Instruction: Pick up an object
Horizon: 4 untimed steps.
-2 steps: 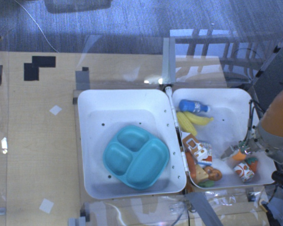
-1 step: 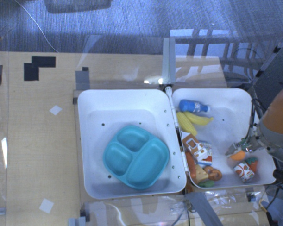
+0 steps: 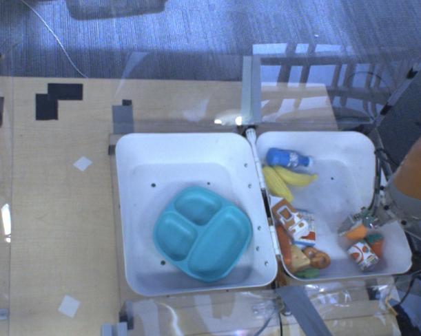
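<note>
several light toys crowd the right white bin [image 3: 354, 141]; the small printed can [image 3: 362, 255] looks stiff, graspable sideways; jaws' state unclear.

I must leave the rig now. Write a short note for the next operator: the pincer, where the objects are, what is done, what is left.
Pincer: low at the right side of the right bin, among the small items there; open or shut cannot be told, and no object is seen held.
Right bin: blue bottle at the back, banana in front of it, carton and food pieces along the left wall, small can near the front right corner.
Left bin: a teal divided plate.
Done: arm is at the right bin.
Left: grasp one object and lift it.
</note>
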Each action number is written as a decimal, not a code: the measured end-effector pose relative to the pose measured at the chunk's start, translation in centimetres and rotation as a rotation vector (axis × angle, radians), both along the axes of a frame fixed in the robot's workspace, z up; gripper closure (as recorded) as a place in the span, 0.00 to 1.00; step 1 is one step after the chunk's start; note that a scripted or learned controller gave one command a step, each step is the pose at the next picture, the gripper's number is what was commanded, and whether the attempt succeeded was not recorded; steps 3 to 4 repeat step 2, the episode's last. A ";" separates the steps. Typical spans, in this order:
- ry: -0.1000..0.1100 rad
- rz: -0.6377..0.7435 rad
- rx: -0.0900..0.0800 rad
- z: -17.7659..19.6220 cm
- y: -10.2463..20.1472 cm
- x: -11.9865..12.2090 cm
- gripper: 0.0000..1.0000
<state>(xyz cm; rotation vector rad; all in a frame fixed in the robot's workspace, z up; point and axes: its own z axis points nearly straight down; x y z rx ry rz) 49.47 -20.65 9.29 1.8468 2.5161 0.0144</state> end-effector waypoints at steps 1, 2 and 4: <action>-0.001 -0.010 0.000 0.0 0.0 0.0 1.00; 0.017 -0.107 0.005 9.5 4.3 1.4 1.00; 0.017 -0.107 0.005 9.5 4.3 1.4 1.00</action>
